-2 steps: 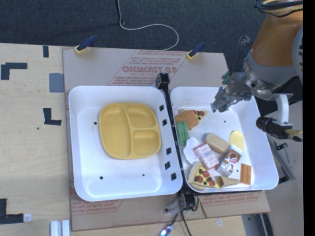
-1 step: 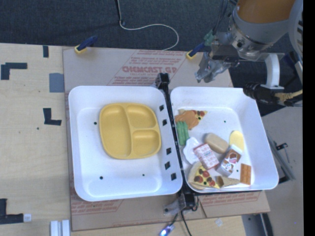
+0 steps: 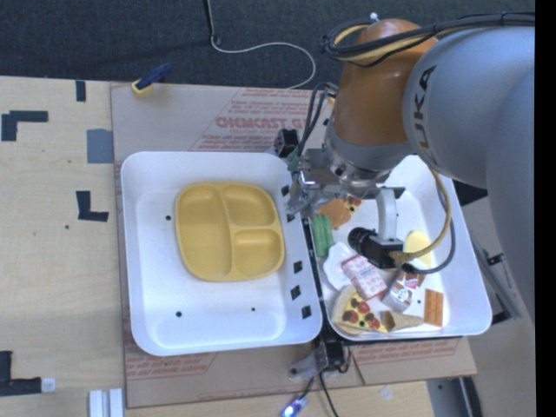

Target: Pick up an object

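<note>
**Picking from the crowded bin, close to the wall**

My claw (image 3: pixel 303 189) hangs over the inner edge of the right bin (image 3: pixel 462 278), almost above the wall it shares with the left bin (image 3: pixel 148 233). My own wrist covers it from above, so I cannot tell whether it is open or closed, and I see nothing held in it.

Everything worth picking is in the right bin. Nearest to me are a green piece (image 3: pixel 321 234), lying lengthwise just beside the dividing wall, and an orange piece (image 3: pixel 334 209) just behind it. Further along lie a red and white packet (image 3: pixel 364 275), a pizza slice (image 3: pixel 360 311) and a yellow piece (image 3: pixel 420 242).

I judge the green piece the best target. To take it well I should close across its narrow width, not along its length, and come straight down. The wall is the risk: if I drift toward it I may strike the rim or pinch against it. The orange piece sits close enough to be nudged or caught too, so I want to be centred before I close. The flat packet and the pizza slice look harder to get under.

The left bin holds a yellow plate (image 3: pixel 230 231), well apart from my work.

Both bins rest on a cardboard sheet (image 3: pixel 174 120) laid on the pale surface (image 3: pixel 52 276), which bears black marks. A blue and yellow clip (image 3: pixel 150 77) lies at the sheet's far corner. Behind is dark carpet (image 3: pixel 104 16), with a thin white cable (image 3: pixel 261 49) looping across it.
</note>
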`<state>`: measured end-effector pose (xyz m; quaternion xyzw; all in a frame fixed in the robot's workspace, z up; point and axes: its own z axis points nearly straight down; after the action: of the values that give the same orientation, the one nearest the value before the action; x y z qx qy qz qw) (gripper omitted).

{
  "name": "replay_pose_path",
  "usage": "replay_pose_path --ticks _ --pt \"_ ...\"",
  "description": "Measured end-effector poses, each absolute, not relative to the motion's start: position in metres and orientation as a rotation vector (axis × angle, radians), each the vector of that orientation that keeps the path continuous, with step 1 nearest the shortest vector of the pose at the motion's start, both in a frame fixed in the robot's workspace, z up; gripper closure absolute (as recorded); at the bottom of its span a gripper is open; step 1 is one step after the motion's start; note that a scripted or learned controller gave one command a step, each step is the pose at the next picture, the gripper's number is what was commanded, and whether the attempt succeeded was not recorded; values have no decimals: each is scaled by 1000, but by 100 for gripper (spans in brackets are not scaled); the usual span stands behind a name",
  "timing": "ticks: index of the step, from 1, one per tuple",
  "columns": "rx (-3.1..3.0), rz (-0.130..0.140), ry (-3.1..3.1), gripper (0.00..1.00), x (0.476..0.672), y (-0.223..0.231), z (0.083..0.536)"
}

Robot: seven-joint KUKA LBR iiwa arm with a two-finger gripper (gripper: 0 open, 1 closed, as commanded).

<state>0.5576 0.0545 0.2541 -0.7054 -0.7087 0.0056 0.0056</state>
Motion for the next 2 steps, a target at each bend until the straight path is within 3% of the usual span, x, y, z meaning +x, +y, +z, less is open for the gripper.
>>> replay_pose_path --ticks 1,2 --pt "-2233 -21 -2231 100 592 12 450" --pt "-2213 18 -2215 100 570 28 318"
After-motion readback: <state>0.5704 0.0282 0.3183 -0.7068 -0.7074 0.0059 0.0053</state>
